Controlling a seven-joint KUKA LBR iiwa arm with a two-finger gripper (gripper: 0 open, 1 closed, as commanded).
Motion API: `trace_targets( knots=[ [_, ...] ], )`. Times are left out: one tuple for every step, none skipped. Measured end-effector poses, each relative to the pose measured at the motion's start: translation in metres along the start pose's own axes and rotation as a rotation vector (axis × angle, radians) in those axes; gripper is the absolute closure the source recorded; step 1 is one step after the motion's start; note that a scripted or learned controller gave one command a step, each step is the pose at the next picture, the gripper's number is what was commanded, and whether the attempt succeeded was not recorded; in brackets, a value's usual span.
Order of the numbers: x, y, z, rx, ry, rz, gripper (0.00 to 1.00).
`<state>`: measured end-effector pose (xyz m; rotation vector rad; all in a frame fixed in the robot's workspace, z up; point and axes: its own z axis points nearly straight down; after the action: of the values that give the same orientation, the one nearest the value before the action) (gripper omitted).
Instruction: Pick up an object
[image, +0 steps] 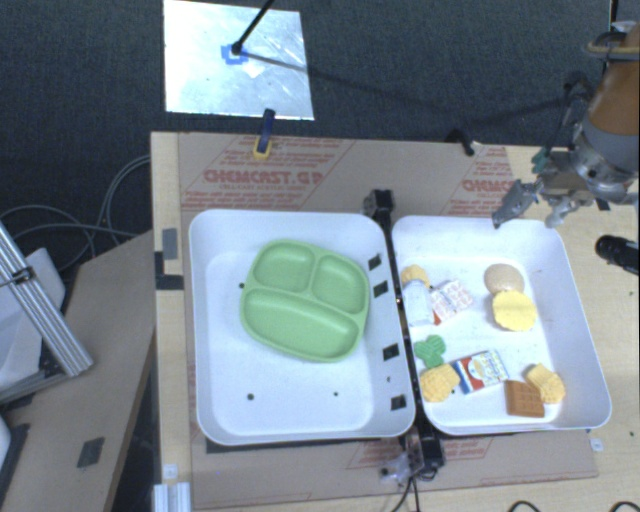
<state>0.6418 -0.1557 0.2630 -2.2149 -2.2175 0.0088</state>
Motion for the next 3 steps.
trace_targets(
  knots=[
    [0.000, 0.002, -0.007, -0.012, -0.002, -0.002, 0.00],
    [0.007, 0.011, 0.044, -0.008, -0.001, -0.005, 0.00],
    [0.016, 0.014, 0.091, -0.009, -0.001, -0.005, 0.00]
  ],
)
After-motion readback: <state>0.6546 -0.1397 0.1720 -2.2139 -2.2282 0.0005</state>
